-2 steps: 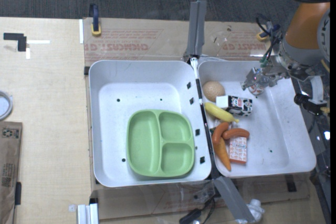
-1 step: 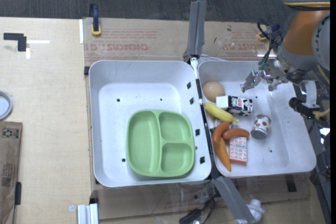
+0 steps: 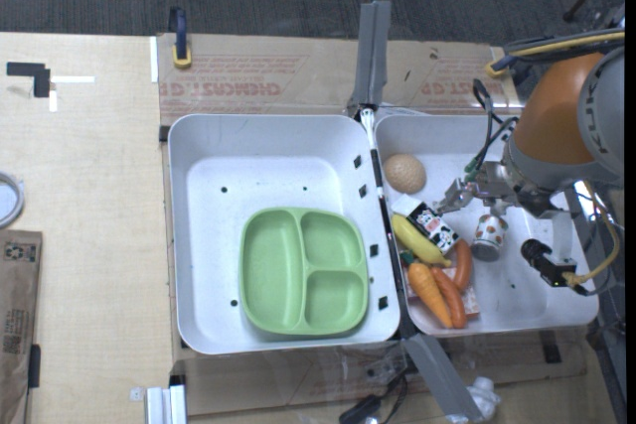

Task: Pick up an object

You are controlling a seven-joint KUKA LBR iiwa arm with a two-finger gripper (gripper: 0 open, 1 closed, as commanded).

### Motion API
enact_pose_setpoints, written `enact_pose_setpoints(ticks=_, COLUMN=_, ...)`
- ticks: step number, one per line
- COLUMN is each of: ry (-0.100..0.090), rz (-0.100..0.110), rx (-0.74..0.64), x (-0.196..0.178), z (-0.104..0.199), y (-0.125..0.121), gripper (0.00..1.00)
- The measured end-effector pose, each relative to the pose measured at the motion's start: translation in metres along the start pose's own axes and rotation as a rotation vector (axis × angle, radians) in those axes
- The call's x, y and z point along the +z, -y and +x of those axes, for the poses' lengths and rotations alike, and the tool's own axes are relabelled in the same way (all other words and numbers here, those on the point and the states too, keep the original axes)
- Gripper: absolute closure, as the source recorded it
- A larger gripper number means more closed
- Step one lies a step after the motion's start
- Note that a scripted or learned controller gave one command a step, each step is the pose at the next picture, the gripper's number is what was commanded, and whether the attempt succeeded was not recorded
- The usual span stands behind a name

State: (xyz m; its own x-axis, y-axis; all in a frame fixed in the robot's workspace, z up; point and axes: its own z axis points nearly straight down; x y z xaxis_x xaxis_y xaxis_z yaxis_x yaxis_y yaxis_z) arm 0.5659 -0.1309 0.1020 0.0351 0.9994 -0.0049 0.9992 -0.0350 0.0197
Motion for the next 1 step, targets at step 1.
enact_pose_setpoints(ticks=1, ry=-0.006, rz=0.02, rx=-0.157, x=0.0101, z=-0.0591, y=0.0602, gripper=0.0)
